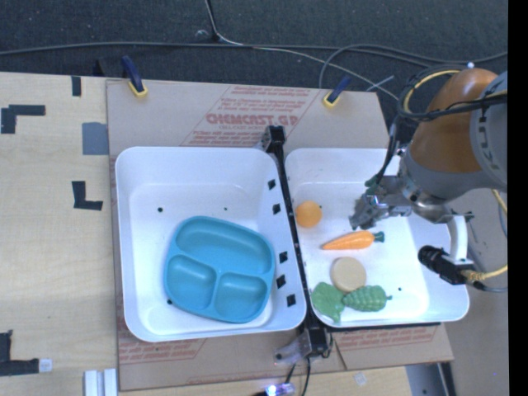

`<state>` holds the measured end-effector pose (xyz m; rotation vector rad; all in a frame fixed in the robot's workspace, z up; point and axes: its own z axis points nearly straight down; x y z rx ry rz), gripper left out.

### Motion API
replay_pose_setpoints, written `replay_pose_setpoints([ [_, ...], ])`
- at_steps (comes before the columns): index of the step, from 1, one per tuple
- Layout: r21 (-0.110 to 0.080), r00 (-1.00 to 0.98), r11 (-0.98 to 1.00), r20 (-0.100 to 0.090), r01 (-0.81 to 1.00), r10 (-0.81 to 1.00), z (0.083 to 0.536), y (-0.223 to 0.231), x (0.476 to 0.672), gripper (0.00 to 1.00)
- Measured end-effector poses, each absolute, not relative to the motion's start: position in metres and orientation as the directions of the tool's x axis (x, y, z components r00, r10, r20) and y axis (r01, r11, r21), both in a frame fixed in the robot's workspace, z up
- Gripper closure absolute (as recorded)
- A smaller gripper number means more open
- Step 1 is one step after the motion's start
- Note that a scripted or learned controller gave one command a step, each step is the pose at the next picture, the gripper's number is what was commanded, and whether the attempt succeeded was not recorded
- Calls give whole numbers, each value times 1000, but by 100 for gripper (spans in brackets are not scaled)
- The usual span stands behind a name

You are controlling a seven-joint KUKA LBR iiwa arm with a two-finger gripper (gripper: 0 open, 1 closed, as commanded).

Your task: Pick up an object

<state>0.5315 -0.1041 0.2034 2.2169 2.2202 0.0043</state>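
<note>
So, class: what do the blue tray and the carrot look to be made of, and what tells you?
Blue tray: probably moulded plastic, smooth with a slight sheen, one even colour, rounded compartment walls.
Carrot: likely a plastic toy, uniform orange with a green tip; too small to be sure.

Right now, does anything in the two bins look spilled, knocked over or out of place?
Nothing stands out. The blue tray lies flat in the left bin. The orange ball, carrot, tan disc and green toy lie apart in the right bin.
</note>
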Motion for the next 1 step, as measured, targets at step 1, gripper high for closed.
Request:
replay_pose_setpoints([
  [1,3,-2,2,-1,1000,1000,248,-104,526,100],
])
